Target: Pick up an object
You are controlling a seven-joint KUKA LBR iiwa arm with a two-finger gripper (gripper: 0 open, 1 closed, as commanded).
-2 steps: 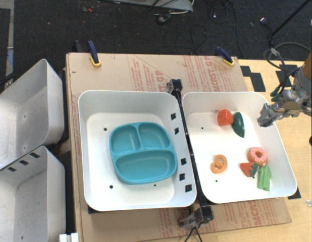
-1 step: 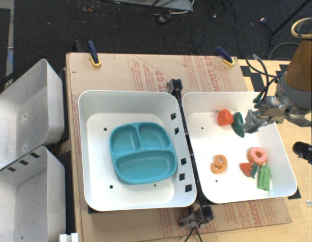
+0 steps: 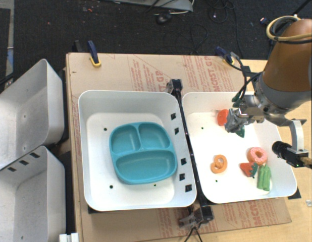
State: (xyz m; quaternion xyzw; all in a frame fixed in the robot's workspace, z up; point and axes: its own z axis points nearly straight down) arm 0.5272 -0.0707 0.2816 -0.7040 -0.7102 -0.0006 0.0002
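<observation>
Gripper (image 3: 237, 124) is sitting low over the upper part of the right-hand bin (image 3: 282, 193), right of centre in the frame, and honestly I can't tell its state from this angle, since the wrist and the big orange band (image 3: 296, 37) above it cover most of it. It's parked right beside a red-orange piece (image 3: 223, 117), and something dark green (image 3: 240, 132) pokes out just under the tool. Whether either one is actually being held, no idea.

Other candidates are all in that same bin, lower down: an orange ring (image 3: 219, 164) near the middle, a pink donut-looking ring (image 3: 257, 155) toward the lower right, a small red wedge (image 3: 246, 169) just under it, and a green pickle-shaped thing (image 3: 264, 177) touching that cluster. Left bin (image 3: 90, 150) just has the teal divided plate (image 3: 143, 152), which looks too wide and flat to be a sensible grab.

My take on doing this well: go for whatever is already under the tool, so the red-orange piece or the green bit, not both. They're close together, so centre on one of them or you'll pinch an edge and flick the thing away. Come straight down and close before lifting. If that's a miss, I'd pick the orange ring next, since it sits apart from everything else. The pink/red/green pile is crowded and likely to shove neighbours around.
</observation>
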